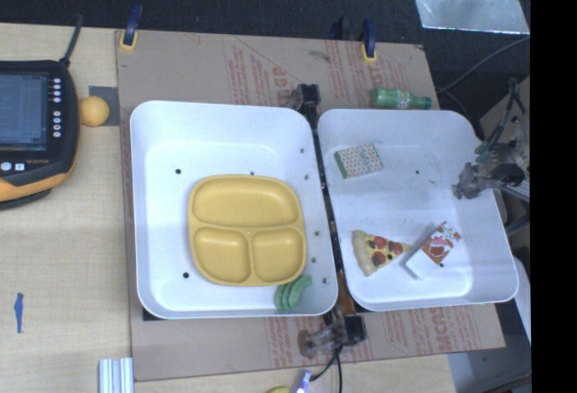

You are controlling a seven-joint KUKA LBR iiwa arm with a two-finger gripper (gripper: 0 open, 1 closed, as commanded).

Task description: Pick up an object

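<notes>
Although the task called for a pick, nothing had yet been lifted at this moment. The gripper (475, 177) sat at the right edge of the right bin (424, 292), just over its rim, a dark cluster of metal with little of the arm behind it in view. How far apart its tips stood could not be told from this angle (the shapes blurred into one another), and nothing showed between them.

Three candidates lay in that bin. A small patterned green-edged card or packet (358, 159) rested near the upper left of the floor. Toward the lower middle lay a toy pizza slice (377, 251), and just beside it, to the right, a small red-and-white box (434, 249), tilted. Of these the box lay nearest the gripper, though still apart from it.

The left bin (153, 202) held a yellow divided plate (245, 229), and a green ridged toy (292, 293) leaned at the lower corner close to the shared wall. Outside the bins, a green bottle (400, 99) lay on the cardboard above the right bin, and a tablet-like controller (32, 130) sat at the far left with an orange ball (94, 110) beside it.

By my reading the job was at its start: an approach, a descent onto one item, a closing and a lift all remained to be done.
</notes>
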